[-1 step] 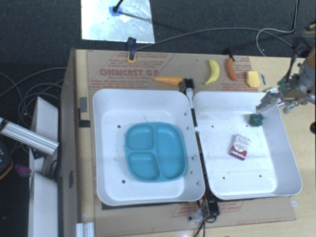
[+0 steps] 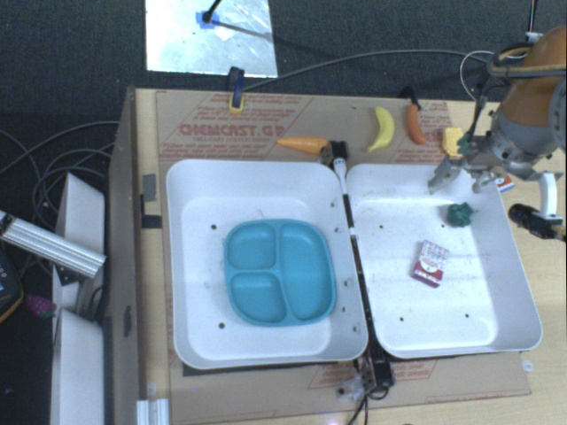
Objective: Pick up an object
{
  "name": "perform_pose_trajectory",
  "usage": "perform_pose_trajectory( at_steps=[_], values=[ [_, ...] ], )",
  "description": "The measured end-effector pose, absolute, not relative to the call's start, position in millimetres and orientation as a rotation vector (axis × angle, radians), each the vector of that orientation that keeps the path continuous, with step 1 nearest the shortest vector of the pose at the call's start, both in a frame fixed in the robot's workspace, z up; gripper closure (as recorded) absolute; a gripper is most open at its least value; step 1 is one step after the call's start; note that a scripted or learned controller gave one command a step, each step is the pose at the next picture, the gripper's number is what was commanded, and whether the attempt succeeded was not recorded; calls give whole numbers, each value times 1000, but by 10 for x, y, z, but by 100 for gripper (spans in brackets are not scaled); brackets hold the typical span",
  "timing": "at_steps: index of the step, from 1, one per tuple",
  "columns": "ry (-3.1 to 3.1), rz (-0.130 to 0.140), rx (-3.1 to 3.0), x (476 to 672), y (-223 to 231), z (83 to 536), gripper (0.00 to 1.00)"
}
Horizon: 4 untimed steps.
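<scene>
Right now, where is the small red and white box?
In the camera view, the small red and white box lies in the right bin, near its middle, below and left of the dark green object and apart from it.

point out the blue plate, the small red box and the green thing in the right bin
blue plate [image 2: 280, 270]: camera view, on its centre divider
small red box [image 2: 430, 263]: camera view, middle of its top face
green thing [image 2: 459, 213]: camera view, its middle

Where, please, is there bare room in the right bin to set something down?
The right bin is bare left of the red box and along its near edge. Its far right corner is crowded by the green object and end effector.
</scene>
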<state>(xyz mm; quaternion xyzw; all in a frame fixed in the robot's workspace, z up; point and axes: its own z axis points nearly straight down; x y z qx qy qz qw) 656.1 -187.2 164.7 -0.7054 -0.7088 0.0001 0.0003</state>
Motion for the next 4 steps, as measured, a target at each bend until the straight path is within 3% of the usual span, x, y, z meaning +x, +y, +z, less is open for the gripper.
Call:
perform_pose_trajectory(
  at_steps=[1,2,3,4],
  values=[
    [-2231,-8,-2231,5796,-2090,905,0],
    [-2228,-3,-2219,6346,-1905,852,0],
    [-2227,-1,-2216,6694,-2058,859,0],
    [-2236,-5,-2217,6708,-2061,973,100]
  ],
)
